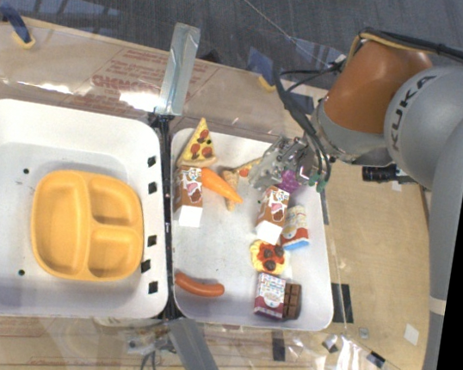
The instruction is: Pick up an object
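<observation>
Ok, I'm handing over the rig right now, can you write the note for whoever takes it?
Tool: low over the top of the right bin, among the toy food; grip state unclear, nothing seen held.
Right bin holds the pizza slice, carrot, sausage and small cartons.
Left bin holds the yellow tray.
Done: approach.
Left: grasp and lift an object.

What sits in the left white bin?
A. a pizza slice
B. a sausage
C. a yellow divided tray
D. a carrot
C: the yellow divided tray lies alone in the left bin; the pizza slice, carrot and sausage lie in the right bin.
</observation>
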Controlling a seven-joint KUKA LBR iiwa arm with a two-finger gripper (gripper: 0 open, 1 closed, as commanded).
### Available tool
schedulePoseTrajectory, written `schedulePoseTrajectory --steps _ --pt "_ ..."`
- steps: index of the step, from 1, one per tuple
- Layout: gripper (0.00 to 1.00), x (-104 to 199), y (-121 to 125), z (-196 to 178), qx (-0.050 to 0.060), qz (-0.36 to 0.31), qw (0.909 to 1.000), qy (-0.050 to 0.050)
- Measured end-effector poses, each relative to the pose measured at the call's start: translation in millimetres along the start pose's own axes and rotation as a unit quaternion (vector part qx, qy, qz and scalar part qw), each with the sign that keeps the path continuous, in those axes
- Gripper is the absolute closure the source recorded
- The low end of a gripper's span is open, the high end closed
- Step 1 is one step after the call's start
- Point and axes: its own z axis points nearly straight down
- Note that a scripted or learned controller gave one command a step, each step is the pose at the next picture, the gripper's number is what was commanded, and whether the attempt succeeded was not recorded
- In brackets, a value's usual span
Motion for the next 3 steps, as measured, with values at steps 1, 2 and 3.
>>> schedulePoseTrajectory --steps 1,2,3 --pt "1.00 -24 -24 -82 0.001 0.135 0.9909 0.001" --pt "1.00 47 8 49 0.002 0.161 0.9869 0.010" --pt "0.00 44 8 43 0.001 0.161 0.9869 0.005"
